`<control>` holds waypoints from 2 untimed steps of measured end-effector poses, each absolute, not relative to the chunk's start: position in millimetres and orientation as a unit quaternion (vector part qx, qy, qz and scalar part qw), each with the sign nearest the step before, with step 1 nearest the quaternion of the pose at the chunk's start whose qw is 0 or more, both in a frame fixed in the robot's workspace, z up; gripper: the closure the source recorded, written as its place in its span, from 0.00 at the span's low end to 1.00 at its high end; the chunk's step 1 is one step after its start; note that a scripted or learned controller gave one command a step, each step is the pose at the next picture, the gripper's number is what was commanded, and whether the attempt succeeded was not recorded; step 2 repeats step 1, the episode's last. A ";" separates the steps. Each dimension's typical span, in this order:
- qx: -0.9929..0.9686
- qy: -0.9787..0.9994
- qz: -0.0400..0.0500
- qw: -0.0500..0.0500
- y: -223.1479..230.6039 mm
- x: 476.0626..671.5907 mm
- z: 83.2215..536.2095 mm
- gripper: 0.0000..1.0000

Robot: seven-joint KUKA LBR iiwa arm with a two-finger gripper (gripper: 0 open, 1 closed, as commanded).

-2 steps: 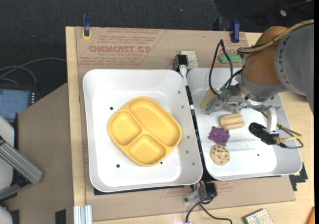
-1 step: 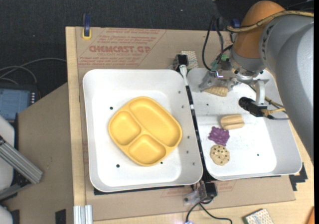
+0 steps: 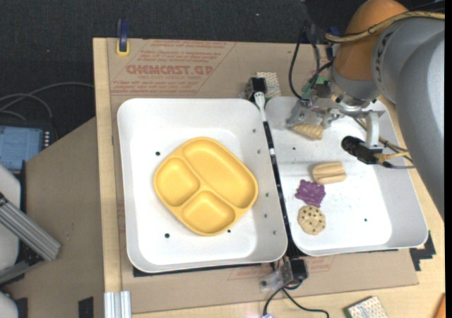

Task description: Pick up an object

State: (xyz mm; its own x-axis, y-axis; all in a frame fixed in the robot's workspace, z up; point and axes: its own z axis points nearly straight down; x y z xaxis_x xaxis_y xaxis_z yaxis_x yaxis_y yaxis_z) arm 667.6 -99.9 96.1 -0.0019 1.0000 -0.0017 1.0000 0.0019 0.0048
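From the camera above, the worktop (image 3: pixel 176 69) carries two white bins: the left bin (image 3: pixel 138 168) holds a yellow divided plate (image 3: pixel 205 184), and the right bin (image 3: pixel 395 218) holds a tan bread roll (image 3: pixel 329 172), a purple piece (image 3: pixel 309 192) and a cookie (image 3: pixel 311 220) in a loose column. The gripper (image 3: pixel 311 124) sits low at the right bin's far corner, over a pale cracker-like piece (image 3: pixel 308 130). Whether the fingers are wide, narrow or holding that piece I cannot tell.
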 end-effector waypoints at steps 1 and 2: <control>0.707 0.708 0.000 -0.003 -54.6 587.7 188.6 1.00; 0.707 0.708 0.000 -0.003 -54.6 587.7 188.6 1.00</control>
